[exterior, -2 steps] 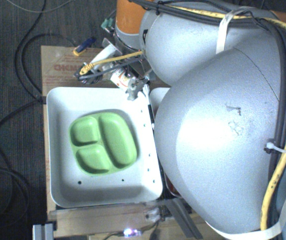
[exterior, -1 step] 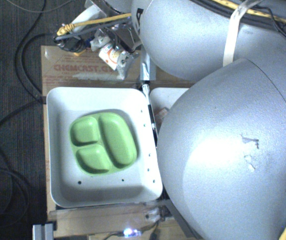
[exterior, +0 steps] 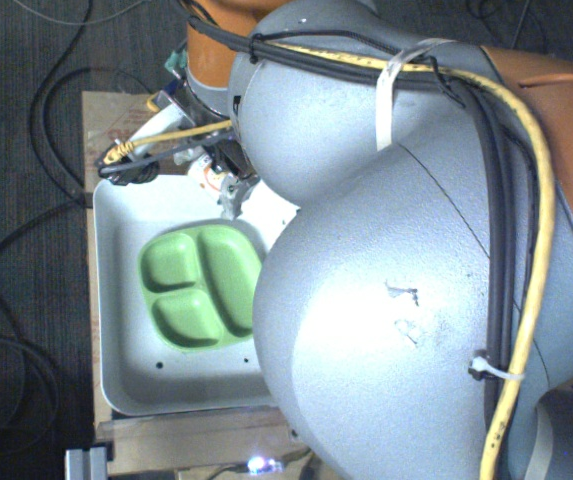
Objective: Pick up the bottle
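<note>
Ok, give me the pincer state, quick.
Pincer: cannot be told; it hangs over the white bin, just above the green tray.

1 camera looks down on the counter at a slant, set very near the arm (exterior: 406, 268), whose grey bulk covers the view from 12 round to 6 o'clock. A white bin (exterior: 116, 268) with a green tray (exterior: 201, 286) lies toward 8 o'clock.

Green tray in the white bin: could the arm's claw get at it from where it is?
Probably yes. The claw hangs over the white bin right beside the green tray's edge, with nothing between them, and most of the tray lies uncovered.
</note>
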